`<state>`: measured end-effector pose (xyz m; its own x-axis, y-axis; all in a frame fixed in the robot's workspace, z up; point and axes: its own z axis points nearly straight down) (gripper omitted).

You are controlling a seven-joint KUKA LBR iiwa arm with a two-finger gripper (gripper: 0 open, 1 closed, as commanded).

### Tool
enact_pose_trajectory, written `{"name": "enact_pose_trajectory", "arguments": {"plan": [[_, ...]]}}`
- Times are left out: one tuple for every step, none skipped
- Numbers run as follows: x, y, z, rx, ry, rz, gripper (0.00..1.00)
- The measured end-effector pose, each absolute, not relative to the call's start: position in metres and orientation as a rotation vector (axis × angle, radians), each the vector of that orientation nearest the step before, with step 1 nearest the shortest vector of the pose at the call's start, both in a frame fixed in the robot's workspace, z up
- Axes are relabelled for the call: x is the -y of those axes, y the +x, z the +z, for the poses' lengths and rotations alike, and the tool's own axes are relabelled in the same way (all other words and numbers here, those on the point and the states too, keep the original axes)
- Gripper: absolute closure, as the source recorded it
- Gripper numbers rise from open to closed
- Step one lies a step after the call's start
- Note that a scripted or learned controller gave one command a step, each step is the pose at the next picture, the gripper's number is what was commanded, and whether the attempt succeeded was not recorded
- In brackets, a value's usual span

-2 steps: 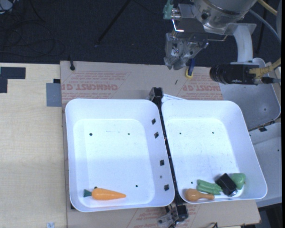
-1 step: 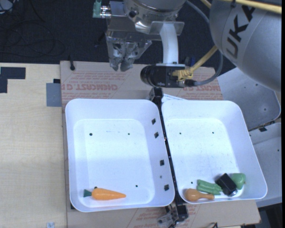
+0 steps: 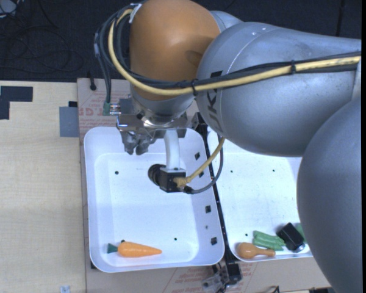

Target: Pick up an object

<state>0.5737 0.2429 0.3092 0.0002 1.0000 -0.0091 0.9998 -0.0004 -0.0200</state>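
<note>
The carrot (image 3: 137, 249) lies on its side near the front edge of the left bin (image 3: 90, 194), well apart from the tool (image 3: 138, 146), which hangs over that bin's far left corner. Whether the tool is spread or pressed together cannot be told. For a clean pick, the tool is best brought above the carrot's thick middle and closed across its width, not along its length. Two bins are counted. One carrot is in the left bin, and in the right bin (image 3: 262, 194) are one green pod (image 3: 268, 240), one tan pear (image 3: 255, 251) and one black block (image 3: 291, 237).
</note>
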Motion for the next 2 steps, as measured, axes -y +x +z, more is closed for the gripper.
{"name": "enact_pose_trajectory", "arguments": {"plan": [[-0.244,0.612,0.426,2.227,-2.223,-0.013,1.00],[-0.225,0.571,0.486,2.223,-2.220,-0.003,1.00]]}}
